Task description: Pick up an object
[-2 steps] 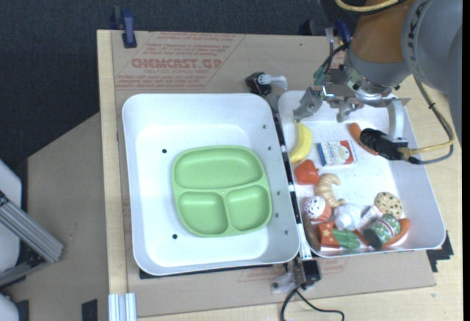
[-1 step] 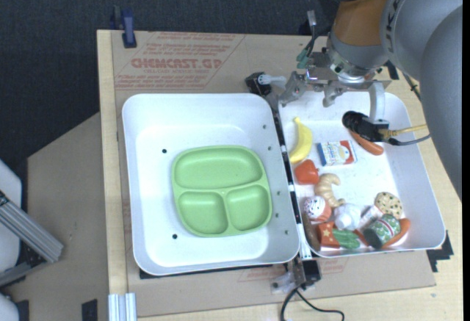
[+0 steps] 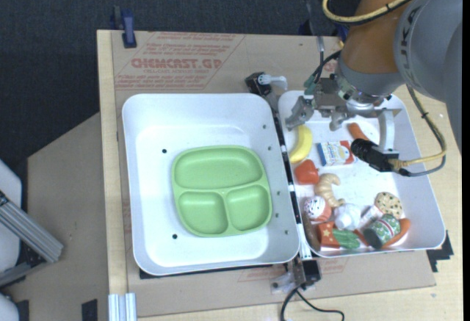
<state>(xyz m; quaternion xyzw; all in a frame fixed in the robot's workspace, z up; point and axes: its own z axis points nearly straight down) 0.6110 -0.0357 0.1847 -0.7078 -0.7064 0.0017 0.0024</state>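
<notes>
Near the desk's front right corner, we see small plastic toy foods [image 3: 352, 220] heaped in the right white bin [image 3: 426, 213]. Farther back, our gripper [image 3: 318, 112] hovers by the yellow toy banana [image 3: 299, 143], nothing held; we cannot tell its opening. We judge this the approach; next, descend onto one piece.

green tray [image 3: 220, 189], yellow banana [image 3: 300, 144], white bins [image 3: 147, 136]
</notes>
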